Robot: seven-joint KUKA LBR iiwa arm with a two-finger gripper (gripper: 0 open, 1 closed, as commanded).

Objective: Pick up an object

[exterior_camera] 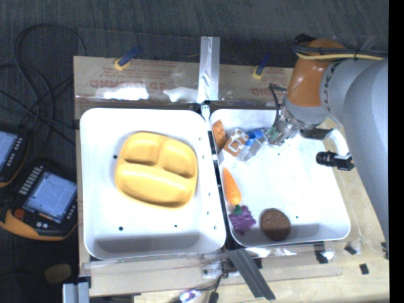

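My gripper (276, 134) hangs over the back of the right bin (315, 194), under the orange wrist band. Just to its left lies a small blue and clear packet (245, 142), close to or touching the gripper tip; I cannot tell which. A brown-orange piece (219, 133) leans at the bin's back left corner. Along the left wall lies an orange carrot (231, 187). A purple bunch of grapes (242, 219) and a brown round thing (275, 224) sit at the front. Nothing visibly rests between the gripper's tips.
A yellow divided plate (156, 168) lies in the left bin (101, 226). A metal divider (209, 68) stands behind the two bins. The grey arm (366, 118) covers the right bin's far right side.
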